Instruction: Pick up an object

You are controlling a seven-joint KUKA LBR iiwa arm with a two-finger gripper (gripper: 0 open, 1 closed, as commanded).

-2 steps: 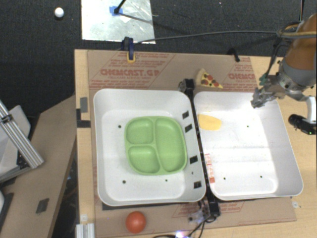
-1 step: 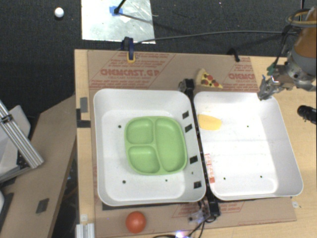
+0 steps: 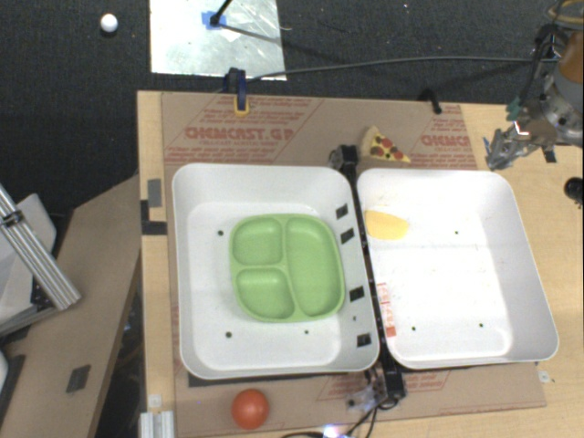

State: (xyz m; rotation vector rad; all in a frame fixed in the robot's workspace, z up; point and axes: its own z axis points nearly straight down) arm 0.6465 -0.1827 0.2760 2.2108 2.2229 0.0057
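**Hovering off the far right corner, well apart from the yellow piece**

Hanging at the far right of the scene, gripper (image 3: 511, 146) sitting beyond the far right corner of the right bin (image 3: 511, 272), over the bench (image 3: 301, 121) rather than over the bin floor. Showing small and blurred at the fingers, so not telling whether apart or together; carrying nothing visible between them.

Lying in the right bin, near its far left corner and just beside the dividing edge, yellow object (image 3: 387, 225), flat on the white floor. Resting well apart from the gripper, to its left and nearer, with most of the bin's far rim between the two.

Sitting in the left bin (image 3: 196, 272), green divided plate (image 3: 286, 266), roughly centred, three compartments facing up.

Resting outside both bins on the bench, just beyond the far rim where the two bins meet, pizza slice toy (image 3: 384, 146). Lying at the near edge of the bench, below the left bin, red ball (image 3: 250, 407). Sitting far left on the dark floor, small white ball (image 3: 109, 23).
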